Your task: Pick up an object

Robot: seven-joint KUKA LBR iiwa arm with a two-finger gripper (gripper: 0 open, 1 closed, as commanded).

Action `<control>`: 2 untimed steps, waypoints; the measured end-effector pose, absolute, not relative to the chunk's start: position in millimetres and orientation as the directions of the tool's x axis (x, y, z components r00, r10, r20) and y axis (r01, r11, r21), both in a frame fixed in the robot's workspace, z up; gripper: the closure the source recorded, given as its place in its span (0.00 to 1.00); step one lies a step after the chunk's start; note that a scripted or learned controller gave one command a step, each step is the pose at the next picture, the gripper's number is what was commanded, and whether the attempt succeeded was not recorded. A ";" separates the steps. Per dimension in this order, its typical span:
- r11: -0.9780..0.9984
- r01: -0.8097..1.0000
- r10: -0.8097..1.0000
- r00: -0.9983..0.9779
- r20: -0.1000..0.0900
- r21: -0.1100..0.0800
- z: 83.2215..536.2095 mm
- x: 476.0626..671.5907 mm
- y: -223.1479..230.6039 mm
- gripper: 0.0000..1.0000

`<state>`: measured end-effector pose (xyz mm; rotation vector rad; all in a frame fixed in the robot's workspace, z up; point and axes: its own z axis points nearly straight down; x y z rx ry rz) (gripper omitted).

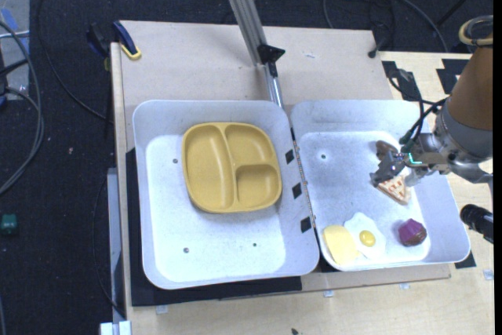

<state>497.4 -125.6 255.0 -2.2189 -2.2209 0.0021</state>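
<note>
In the right bin (337,169), my gripper (386,165) reaches in from the right and hangs low over the bin floor. A pizza slice toy (394,188) lies directly under and just right of its fingertips, touching or nearly touching them. A purple round object (412,232) sits near the bin's front right corner. A fried egg toy (365,234) and a pale yellow block (340,243) lie side by side at the bin's front edge. Whether the pizza slice sits between the fingers is hidden by the gripper body.
The left bin (157,192) holds a yellow divided plate (231,167). A metal pole (243,0) slants from the top of the view to the joint between the bins. The arm's orange band (474,102) fills the right edge.
</note>
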 end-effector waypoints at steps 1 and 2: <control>0.001 1.000 1.000 -0.001 0.000 -0.001 255.5 497.7 -125.6 0.00; -0.001 1.000 1.000 0.001 0.000 -0.005 210.6 501.4 -129.3 0.00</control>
